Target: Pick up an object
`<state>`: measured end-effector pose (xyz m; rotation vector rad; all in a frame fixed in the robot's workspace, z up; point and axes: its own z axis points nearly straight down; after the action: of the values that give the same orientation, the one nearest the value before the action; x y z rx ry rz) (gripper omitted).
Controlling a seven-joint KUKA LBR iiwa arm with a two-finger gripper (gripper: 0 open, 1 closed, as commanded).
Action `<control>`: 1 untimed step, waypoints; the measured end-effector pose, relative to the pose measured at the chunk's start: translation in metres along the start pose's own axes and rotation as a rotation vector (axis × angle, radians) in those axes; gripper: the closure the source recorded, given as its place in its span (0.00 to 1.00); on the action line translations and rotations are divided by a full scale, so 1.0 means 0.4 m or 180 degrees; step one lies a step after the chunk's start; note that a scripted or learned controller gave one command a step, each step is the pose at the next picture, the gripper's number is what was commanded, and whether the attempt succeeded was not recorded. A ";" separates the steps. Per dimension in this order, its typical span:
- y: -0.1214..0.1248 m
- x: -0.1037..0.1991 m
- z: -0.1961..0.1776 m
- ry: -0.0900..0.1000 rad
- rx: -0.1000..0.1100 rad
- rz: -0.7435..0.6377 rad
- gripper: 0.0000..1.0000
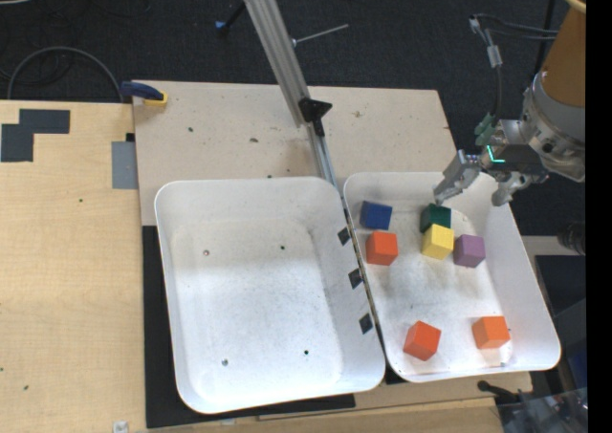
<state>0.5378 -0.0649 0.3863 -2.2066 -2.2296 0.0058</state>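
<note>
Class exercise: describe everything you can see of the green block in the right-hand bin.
The green block is a small dark green cube, matte and solid-looking, lying in the right bin near its far rim. Its front lower side sits against the yellow block, which partly overlaps it. The gripper hovers open above it, one finger's tip near its top, not gripping it.

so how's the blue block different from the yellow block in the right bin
Colour: the blue block is dark blue, the yellow block bright yellow. Neighbours: the blue one sits apart from the others near the bin's left wall, above an orange block, while the yellow one is pressed up against a green block with a purple block close beside it. The yellow one is also nearer the gripper. Both are small cubes of similar size in the right bin.
</note>
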 end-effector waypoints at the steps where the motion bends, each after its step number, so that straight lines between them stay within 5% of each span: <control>1: 0.000 0.000 0.000 0.0000 0.0001 -0.0004 0.00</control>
<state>0.5378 -0.0649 0.3863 -2.2052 -2.2307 0.0060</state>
